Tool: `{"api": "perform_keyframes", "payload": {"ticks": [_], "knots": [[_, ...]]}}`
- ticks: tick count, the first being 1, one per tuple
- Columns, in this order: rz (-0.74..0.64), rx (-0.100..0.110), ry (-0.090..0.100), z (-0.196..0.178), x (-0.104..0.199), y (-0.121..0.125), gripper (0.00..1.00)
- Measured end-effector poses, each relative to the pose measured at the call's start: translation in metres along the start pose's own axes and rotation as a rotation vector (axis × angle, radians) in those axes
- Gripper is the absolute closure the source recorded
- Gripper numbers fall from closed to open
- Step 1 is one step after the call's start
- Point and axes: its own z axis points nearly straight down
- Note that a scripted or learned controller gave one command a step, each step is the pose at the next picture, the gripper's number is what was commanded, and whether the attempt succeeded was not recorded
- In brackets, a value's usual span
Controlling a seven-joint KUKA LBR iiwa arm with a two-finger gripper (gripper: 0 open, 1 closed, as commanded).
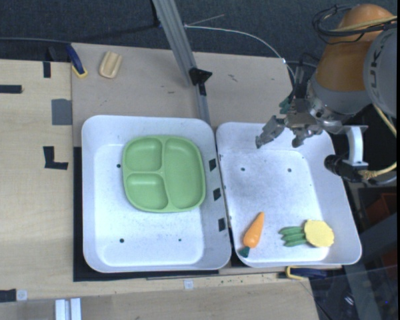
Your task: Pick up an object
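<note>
Here's the gripper (281,137) hanging over the far edge of the right bin (287,179), its 2 fingers spread apart with nothing between them. So no catch yet; the pick looks to be only at the approach stage.

The candidates sit at the near end of that same bin, well apart from the gripper. The toy carrot (254,230) lies closest to the centre divider, long axis tilted, orange tip up toward the gripper and leafy end down by the near wall. To its right, a small green piece, likely a bean pod (293,235), lies roughly crosswise and touches a yellow corn-like toy (319,233).

My read: the carrot is the cleaner target, standing alone, while the green and yellow pair crowd each other. The gripper would need to travel toward the camera and a touch left, turning its fingers across the carrot's narrow width. The near wall sits close by the leafy end, which could cramp 1 finger.

In the left bin (100,199) rests a green divided plate (164,173), out of the way.
</note>
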Motion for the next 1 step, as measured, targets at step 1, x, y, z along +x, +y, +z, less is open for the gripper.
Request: {"api": "perform_keyframes", "payload": {"ticks": [1], "knots": [[0.0, 0.0, 0.0, 0.0, -0.0001, 0.0, 0.0]]}}
